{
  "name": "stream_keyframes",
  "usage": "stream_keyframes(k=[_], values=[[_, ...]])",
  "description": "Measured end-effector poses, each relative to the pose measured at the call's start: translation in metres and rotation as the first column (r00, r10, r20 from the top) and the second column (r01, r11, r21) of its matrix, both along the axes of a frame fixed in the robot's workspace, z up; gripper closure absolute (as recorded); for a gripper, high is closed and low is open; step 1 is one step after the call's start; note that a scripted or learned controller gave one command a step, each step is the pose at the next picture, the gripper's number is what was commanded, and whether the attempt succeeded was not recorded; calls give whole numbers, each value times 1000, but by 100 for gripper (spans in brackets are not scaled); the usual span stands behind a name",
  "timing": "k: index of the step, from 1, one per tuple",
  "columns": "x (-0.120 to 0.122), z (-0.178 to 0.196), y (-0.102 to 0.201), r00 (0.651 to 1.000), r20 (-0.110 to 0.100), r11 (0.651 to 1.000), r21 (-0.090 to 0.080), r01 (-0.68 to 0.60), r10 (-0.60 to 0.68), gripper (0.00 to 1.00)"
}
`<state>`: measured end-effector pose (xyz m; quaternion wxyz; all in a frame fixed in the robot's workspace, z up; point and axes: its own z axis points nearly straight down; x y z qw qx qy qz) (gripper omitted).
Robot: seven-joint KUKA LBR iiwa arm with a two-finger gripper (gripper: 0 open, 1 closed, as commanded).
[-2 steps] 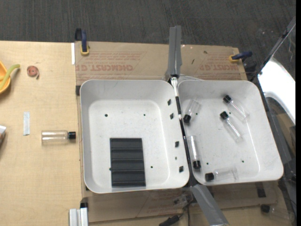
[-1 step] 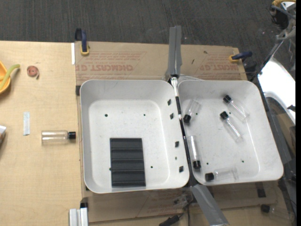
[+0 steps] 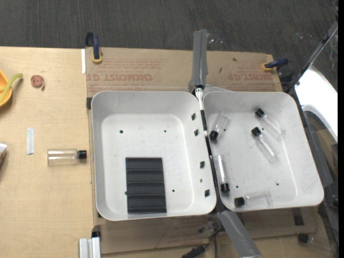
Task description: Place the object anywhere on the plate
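A black ribbed plate (image 3: 145,185) lies flat on the floor of the left bin (image 3: 102,144), toward its near side. Several clear vials with black caps lie on their sides in the right bin (image 3: 301,144). One vial (image 3: 217,128) is by the dividing wall, and a long one (image 3: 221,171) lies below it along the same wall. Two more vials (image 3: 267,120) (image 3: 263,143) lie near the bin's middle right. Another vial (image 3: 252,200) rests at the near edge.
Both bins sit on cardboard (image 3: 140,71) held by clamps (image 3: 94,44) at the back. On the wooden bench to the left lie a spare vial (image 3: 64,155), a small white strip (image 3: 30,141), a red disc (image 3: 36,80) and a yellow object (image 3: 4,87).
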<state>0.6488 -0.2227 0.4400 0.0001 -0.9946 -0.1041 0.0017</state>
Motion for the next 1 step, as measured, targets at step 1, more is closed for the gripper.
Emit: stream_keyframes(k=[1], values=[[-62, 0, 0, 999, -1, 999, 1, -42, 42, 0]])
